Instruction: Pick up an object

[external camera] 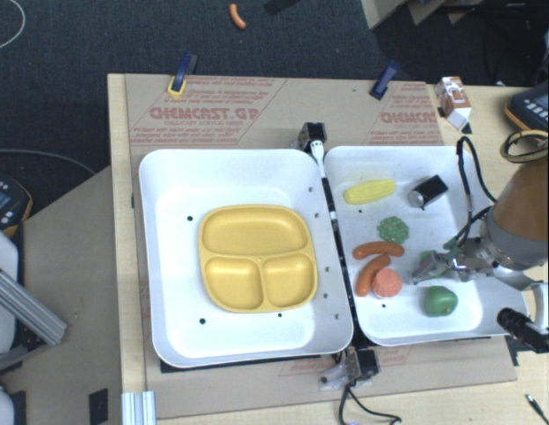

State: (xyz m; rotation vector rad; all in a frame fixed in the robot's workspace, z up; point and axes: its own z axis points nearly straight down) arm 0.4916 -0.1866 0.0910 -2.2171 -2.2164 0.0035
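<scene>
Hand (431, 266) low in right bin — green apple (440, 301) just beside, seemingly untouched

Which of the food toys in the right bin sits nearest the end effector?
The green apple, just below the end effector near the bin's front right. The broccoli, sausages, tomato and corn all lie farther left or back.
</scene>
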